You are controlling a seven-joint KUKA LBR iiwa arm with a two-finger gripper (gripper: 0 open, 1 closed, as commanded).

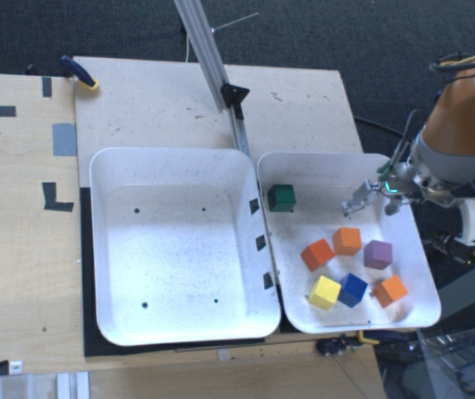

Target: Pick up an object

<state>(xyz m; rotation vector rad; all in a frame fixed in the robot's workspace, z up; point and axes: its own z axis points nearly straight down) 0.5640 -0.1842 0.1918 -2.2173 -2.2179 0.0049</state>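
Note:
The right bin [304, 169] holds several small cubes: a green one [281, 197] near its far left, an orange one [347, 239], a red-orange one [316, 253], a purple one [377, 253], a yellow one [324, 292], a blue one [353, 289] and another orange one [391, 290]. My gripper [374, 201] hangs over the bin's right part, above and to the right of the orange cube. Its two fingers stand apart with nothing between them.
The left bin [105, 169] stands beside the right one. A metal pole [204, 44] slants down from the top to the junction of the bins. A blue and yellow tool [80, 72] lies at the bench's far left corner.

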